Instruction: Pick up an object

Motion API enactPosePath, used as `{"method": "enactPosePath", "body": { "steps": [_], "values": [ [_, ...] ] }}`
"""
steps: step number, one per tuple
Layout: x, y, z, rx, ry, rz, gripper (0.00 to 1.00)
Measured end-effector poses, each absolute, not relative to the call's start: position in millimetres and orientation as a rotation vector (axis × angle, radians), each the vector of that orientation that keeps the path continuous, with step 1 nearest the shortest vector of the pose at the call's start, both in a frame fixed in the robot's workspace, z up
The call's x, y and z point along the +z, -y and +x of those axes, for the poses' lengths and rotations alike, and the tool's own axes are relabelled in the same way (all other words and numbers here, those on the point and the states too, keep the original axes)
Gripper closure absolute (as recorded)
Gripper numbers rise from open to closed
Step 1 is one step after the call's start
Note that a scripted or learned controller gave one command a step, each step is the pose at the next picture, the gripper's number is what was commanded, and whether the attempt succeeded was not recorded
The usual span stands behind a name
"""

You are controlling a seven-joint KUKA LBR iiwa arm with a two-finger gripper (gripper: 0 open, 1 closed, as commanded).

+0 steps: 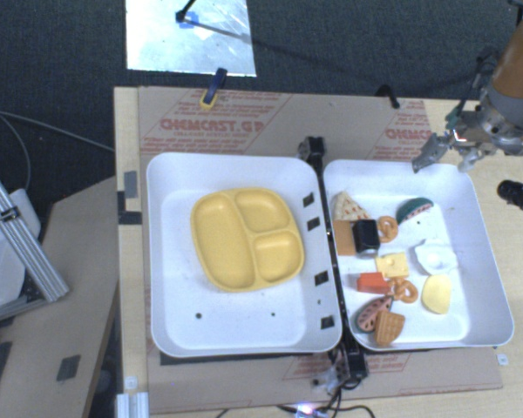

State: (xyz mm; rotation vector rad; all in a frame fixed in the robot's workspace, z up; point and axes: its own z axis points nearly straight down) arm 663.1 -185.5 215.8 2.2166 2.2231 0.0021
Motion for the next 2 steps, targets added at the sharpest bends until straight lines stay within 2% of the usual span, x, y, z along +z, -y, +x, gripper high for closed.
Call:
{"method": "enactPosePath", "body": {
  "steps": [2],
  "values": [
    [184, 75, 602.9, 0.001, -2.233, 2.214, 0.0]
  ]
}}
